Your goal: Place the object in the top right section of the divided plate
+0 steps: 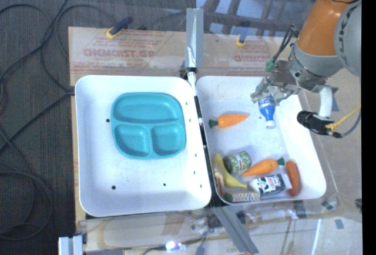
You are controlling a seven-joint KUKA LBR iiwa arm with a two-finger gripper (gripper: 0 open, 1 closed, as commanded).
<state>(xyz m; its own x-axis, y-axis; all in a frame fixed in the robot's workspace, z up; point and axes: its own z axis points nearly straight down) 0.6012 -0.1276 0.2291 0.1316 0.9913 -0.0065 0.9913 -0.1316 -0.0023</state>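
Note:
A teal divided plate [149,124] lies in the left bin [94,183], with one wide section at the back and two smaller ones in front. My gripper [268,95] hangs over the back of the right bin [311,160], reaching in from the right. A small blue bottle with a white cap [268,111] sticks out below the fingers, cap pointing down toward the front. The fingers look shut on the bottle's upper end. Gripper and bottle are well to the right of the plate, across the wall between the bins.
The right bin also holds a carrot [230,120] near its left wall. A green can [237,161], a second carrot [262,167], a banana [227,176], a black-and-white carton [268,184] and a red sausage [292,178] crowd its front. A metal post [192,42] stands behind the bins.

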